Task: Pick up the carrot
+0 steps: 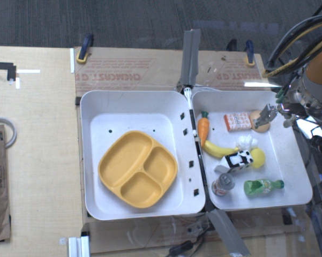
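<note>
The carrot [203, 128], orange with a green top, lies upright along the left wall of the right bin [290, 157], near its far end. My gripper [268, 113] hovers at the far right of the same bin, over a tan bread-like item [260, 124]. It is well to the right of the carrot, with a red-and-white box [237, 122] lying between them. Nothing shows in its grasp.
Just below the carrot lies a banana [219, 150], then a white crumpled item [246, 142], a black-and-white toy [239, 160], a yellow ball [256, 158], a can [223, 184] and a green bottle [262, 186]. A yellow divided plate [138, 168] sits in the left bin [112, 116].
</note>
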